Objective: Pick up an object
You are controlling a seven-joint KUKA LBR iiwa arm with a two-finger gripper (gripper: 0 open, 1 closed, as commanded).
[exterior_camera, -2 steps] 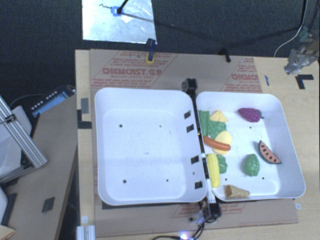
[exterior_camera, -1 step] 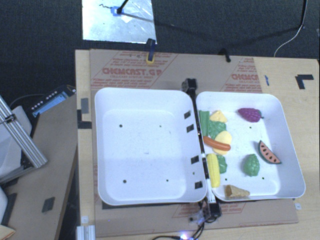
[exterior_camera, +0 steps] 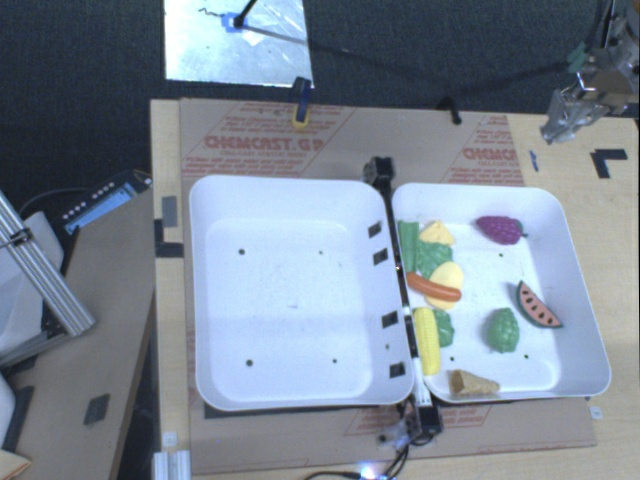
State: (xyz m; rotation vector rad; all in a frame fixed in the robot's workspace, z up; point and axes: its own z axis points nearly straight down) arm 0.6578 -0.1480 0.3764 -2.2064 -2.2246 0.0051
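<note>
A bench seen from above at a slant, covered by a sheet of cardboard point(exterior_camera: 250, 143) with red lettering, holds two shallow white bins side by side. The left bin point(exterior_camera: 215, 268) has only bare white floor on show. The right bin point(exterior_camera: 585, 358) holds a scatter of toy foods. Along its left wall, from far to near, lie a green vegetable point(exterior_camera: 410, 243), a yellow piece point(exterior_camera: 436, 233), a second yellow piece point(exterior_camera: 447, 273), an orange-red hot dog point(exterior_camera: 433, 288) and a yellow corn cob point(exterior_camera: 425, 340) lying lengthwise. A tan wedge point(exterior_camera: 472, 383) sits at the near edge. A purple bunch of grapes point(exterior_camera: 500, 229) rests at the far right, a watermelon slice point(exterior_camera: 538, 306) lies near the right wall, and a green broccoli point(exterior_camera: 503, 330) sits between the slice and the corn.

The gripper point(exterior_camera: 570, 118) hangs at the far right, above the bench beyond the right bin's far corner and well apart from all the toys. It has hold of nothing; how wide its fingers stand cannot be told.

On the dark floor beyond the bench lies a shiny square sheet point(exterior_camera: 238, 28).
</note>
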